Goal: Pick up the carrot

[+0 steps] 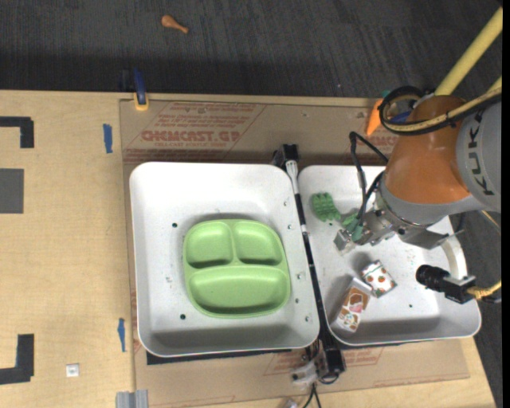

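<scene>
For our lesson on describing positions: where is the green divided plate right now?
In the camera view, the green divided plate lies flat in the middle of the white bin on the view's left, across the divider from the second bin.

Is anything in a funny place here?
Yes. A small orange thing that may be the carrot lies on the dark floor beyond the bench, far from both bins. The gripper is over the right bin, near a green toy.

The grey arm (470,159) enters from three o'clock, orange band uppermost, wrist bent downward; its gripper (351,233) points toward nine o'clock, hanging low.
</scene>
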Robot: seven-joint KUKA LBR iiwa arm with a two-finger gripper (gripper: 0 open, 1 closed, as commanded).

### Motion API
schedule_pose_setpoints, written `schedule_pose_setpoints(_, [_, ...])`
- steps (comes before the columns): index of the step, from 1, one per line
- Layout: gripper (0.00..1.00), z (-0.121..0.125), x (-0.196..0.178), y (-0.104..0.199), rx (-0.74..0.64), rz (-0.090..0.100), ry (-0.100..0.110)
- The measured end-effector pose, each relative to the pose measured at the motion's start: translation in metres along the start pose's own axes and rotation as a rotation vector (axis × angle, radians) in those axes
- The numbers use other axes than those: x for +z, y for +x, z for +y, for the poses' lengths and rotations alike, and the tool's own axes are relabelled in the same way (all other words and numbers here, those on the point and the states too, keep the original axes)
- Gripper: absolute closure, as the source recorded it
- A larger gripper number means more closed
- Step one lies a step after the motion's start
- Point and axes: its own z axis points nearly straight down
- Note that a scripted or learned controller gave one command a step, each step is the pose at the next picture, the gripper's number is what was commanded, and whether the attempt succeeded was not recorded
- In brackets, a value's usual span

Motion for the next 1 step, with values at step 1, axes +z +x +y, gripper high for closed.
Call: schedule_pose_setpoints(1, [1.0,0.0642,0.0002,0.0462,0.039,-0.001,-0.002])
